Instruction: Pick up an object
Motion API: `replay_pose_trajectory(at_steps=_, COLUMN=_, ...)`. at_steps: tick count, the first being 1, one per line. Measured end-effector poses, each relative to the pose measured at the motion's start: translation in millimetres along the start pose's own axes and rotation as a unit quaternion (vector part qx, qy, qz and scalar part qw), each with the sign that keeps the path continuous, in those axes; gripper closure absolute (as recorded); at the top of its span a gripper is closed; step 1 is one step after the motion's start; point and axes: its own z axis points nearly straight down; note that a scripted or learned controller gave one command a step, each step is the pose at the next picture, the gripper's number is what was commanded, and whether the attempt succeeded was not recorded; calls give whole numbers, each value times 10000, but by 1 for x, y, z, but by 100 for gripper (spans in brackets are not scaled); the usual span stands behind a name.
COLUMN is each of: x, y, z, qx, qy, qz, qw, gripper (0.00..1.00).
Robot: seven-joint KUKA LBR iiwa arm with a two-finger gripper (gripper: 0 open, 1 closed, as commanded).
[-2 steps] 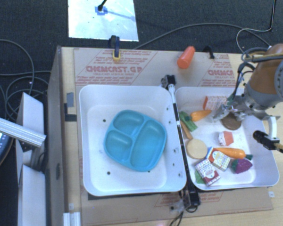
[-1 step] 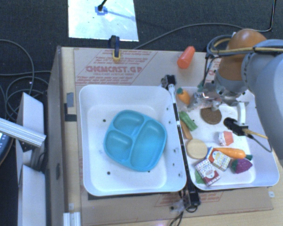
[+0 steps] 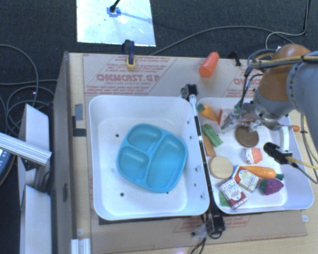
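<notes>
A robotics lab is showing here: loose black cables (image 3: 21,73) are trailing over dark carpet (image 3: 32,15) around a cardboard-topped bench (image 3: 148,73) carrying two shallow white bins (image 3: 103,157).

Pretty even overhead light, slightly soft picture

The white bins (image 3: 148,110) come out bright, nearly washed out, with faint shadows under the blue plate (image 3: 151,156). The dark floor stays murky, the foil sheet (image 3: 115,15) glares, and fine detail is fuzzy all over.
</notes>
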Motion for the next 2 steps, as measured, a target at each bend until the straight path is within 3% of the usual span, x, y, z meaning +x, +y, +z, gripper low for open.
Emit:
replay_pose_trajectory(at_steps=1, x=-45, y=-21, z=0, qx=-5, qy=-6, qz=3, qw=10000, gripper=0)
replay_pose_trajectory(at_steps=2, x=-45, y=-38, z=-1, qx=-17, qy=-4, qz=3, qw=10000, gripper=0)
